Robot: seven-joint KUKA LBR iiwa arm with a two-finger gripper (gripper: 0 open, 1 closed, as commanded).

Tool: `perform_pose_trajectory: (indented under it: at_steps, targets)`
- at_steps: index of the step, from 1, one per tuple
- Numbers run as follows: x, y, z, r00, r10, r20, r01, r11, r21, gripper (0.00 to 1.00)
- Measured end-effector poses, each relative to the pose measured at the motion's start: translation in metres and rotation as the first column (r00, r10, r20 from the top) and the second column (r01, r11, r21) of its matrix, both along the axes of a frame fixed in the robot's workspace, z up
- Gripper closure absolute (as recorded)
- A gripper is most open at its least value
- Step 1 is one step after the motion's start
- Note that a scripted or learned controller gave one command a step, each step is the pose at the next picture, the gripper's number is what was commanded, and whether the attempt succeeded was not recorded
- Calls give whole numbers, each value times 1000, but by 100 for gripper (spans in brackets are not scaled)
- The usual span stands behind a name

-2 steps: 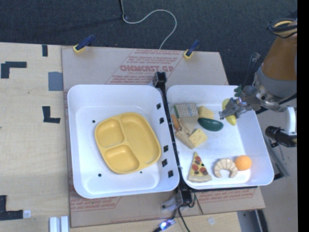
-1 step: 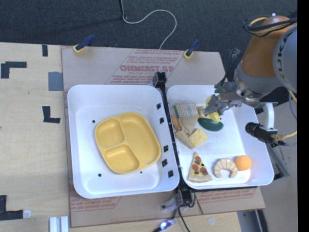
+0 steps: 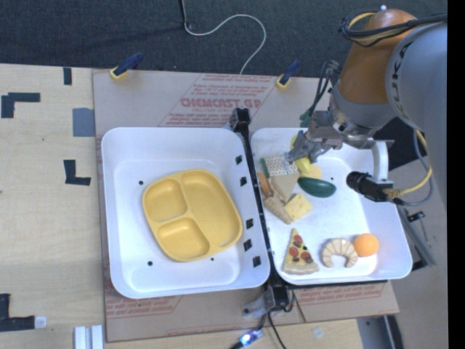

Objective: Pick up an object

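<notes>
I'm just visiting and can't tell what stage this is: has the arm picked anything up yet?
Not yet, it seems. The pincer is down in the right white bin, over a small yellow toy piece beside the dark green oval toy. I can't see anything gripped. Grasping and lifting remain; the orange ball and pizza slice toy lie untouched.

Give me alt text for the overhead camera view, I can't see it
A grey and orange robot arm lowers its gripper over a cluster of toy food in the right white bin, which also holds a pizza slice, croissant and orange. The left white bin holds a yellow divided tray.
</notes>
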State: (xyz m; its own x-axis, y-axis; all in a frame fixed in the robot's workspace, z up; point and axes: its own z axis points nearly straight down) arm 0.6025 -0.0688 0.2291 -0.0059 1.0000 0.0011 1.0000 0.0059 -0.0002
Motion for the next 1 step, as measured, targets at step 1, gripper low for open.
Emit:
perform_pose_trajectory:
  at_steps: [1]
  targets:
    - [36,42,-14,1000,0,0,0,1000,-1,100]
